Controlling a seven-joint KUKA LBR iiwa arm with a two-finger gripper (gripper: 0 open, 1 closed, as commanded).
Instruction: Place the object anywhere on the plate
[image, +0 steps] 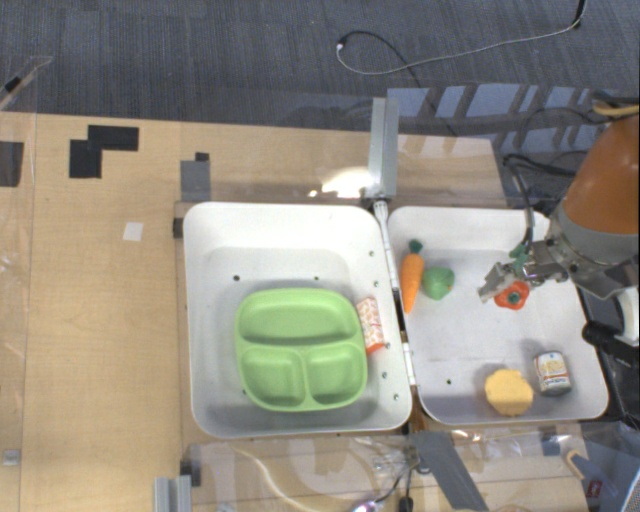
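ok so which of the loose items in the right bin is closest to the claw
The small red item, right at the claw tip. The carrot and green ball lie farther left; the yellow piece and can sit nearer the front.

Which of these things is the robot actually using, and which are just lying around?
In the job: gripper, the small red thing at its tip, green plate.
Lying about: carrot, green ball, yellow lump, can, packet beside the plate.

Green plate (298, 347), possibly red-orange object (514, 296)
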